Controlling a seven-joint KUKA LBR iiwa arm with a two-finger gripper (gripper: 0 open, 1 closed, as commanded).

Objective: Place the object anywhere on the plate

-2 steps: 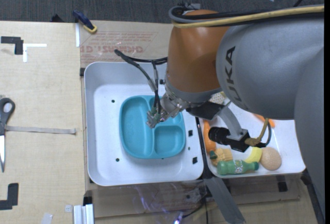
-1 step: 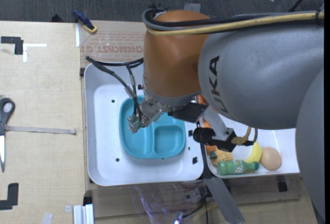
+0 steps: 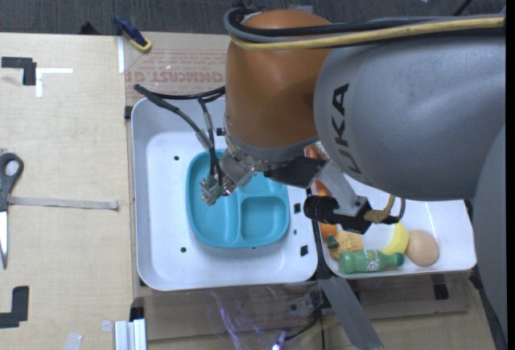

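The grey arm with its orange band reaches in from three o'clock and hangs its two-finger gripper (image 3: 213,191) over the light blue, divided plastic plate (image 3: 261,224), which lies in the left shallow white bin (image 3: 157,260). The gripper tip sits above the plate's nine o'clock edge, over the long compartment on that side; the two smaller compartments lie toward four o'clock from it. Whether the tool is parted or closed cannot be told, since the tip is small, dark and seen end-on, and nothing can be made out in its grasp. So the object meant for the plate cannot be named with any certainty. The likely candidates lie in the right shallow white bin (image 3: 455,264), toward four o'clock from the tool and well apart from it: a green plastic bottle (image 3: 370,261) lying on its side with its long axis running nine to three, a yellow banana-shaped toy (image 3: 396,238) just above it, a tan egg-shaped piece (image 3: 422,249) at its three o'clock end, and some orange bits partly hidden under the arm. My judgement is that if the tool carries something, it is already above the plate and need only let go; if not, it must travel toward four o'clock into the other bin first.
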